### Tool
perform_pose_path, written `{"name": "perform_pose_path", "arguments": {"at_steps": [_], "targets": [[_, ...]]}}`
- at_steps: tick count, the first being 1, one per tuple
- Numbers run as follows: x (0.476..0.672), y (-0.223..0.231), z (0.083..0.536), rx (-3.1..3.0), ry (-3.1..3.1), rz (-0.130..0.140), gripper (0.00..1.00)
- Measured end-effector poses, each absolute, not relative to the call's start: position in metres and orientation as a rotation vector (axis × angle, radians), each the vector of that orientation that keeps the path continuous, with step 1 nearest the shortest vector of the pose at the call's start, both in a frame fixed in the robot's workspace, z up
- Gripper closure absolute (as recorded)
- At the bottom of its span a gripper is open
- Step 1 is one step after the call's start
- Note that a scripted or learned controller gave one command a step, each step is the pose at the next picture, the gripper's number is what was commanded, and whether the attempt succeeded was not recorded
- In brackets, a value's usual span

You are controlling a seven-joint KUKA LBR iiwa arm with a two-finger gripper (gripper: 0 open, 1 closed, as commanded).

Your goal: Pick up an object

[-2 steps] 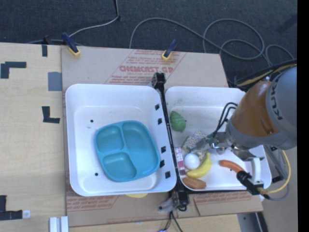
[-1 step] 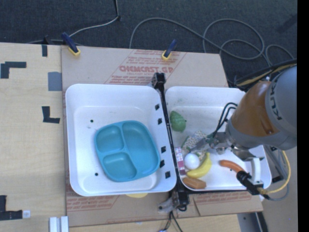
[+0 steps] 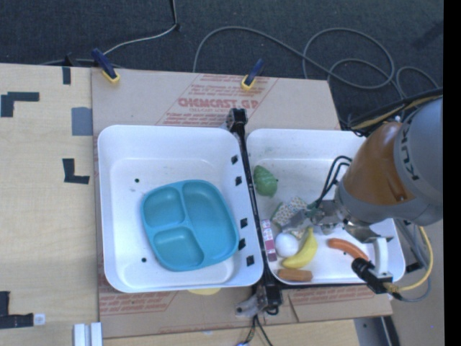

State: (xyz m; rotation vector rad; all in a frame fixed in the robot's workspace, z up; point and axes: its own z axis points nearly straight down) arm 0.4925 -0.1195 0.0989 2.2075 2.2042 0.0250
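Hard to tell finger state: gripper [image 3: 322,220] buried under the wrist, low in the right bin [image 3: 302,157]. Banana [image 3: 305,251] just below gripper, touching white egg [image 3: 286,244]. Best to descend squarely over banana's middle, avoiding egg.

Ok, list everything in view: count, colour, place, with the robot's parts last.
bins: two, white, side by side on the bench
tray: one, blue, three compartments, left bin
green item: one, right bin, near the divider
banana: one, yellow, right bin
egg: one, white, beside the banana
carrot: one, orange, right bin
sausage: one, brown-orange, right bin's near edge
clamps: two, yellow and blue, cardboard's far edge
arm: one, grey with orange band, above the right bin
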Motion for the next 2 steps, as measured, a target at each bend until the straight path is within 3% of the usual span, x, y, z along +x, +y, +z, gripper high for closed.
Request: {"name": "perform_pose_path", "arguments": {"at_steps": [1, 2], "targets": [[0.485, -0.117, 0.099, 2.220, 2.221, 0.002, 1.00], [0.586, -0.054, 0.185, 2.219, 2.224, 0.001, 1.00]]}}
